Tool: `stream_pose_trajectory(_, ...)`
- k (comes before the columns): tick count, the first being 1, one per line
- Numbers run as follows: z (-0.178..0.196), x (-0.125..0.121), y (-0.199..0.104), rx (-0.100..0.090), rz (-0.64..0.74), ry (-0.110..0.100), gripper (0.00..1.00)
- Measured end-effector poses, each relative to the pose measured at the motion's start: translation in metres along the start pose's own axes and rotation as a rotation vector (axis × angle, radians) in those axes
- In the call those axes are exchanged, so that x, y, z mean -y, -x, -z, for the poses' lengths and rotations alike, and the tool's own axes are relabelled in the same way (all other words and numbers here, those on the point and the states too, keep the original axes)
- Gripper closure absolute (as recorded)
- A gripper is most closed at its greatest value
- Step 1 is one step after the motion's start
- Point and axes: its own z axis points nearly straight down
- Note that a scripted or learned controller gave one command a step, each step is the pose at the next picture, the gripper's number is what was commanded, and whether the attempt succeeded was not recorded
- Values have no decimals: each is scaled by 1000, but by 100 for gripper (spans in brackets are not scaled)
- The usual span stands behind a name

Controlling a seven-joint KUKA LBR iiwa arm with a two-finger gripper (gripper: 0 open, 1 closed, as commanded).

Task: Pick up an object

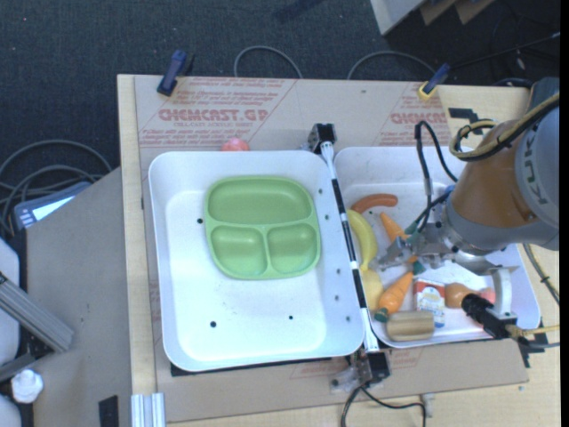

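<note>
The arm (502, 185) enters from the right edge of the frame, its orange band above the wrist, and bends down into the right white bin (524, 305). The gripper (404, 252) sits low among the toy foods in the middle of that bin; whether it is clenched or released cannot be told, since the wrist and clutter hide that part.

Just left of the gripper, a yellow banana (360, 237) lies along the bin's left wall. Above it, toward the upper part of the bin, rests a red sausage (374, 202), and a small orange carrot (392, 228) lies between sausage and gripper. Below the gripper a larger carrot (396, 293) points down-left, and near the bin's lower edge lies a tan cylindrical block (410, 326). A white and red packet (430, 297) sits just right of the larger carrot.

The left white bin (178, 318) holds a green divided plate (262, 226) in its upper half.
</note>
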Motion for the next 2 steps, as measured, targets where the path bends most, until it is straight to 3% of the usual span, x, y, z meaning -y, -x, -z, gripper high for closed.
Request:
stream_pose_trajectory(1,-10,39,-8,0,1,-2,0)
stream_pose_trajectory(2,0,38,-8,1,0,1,100)
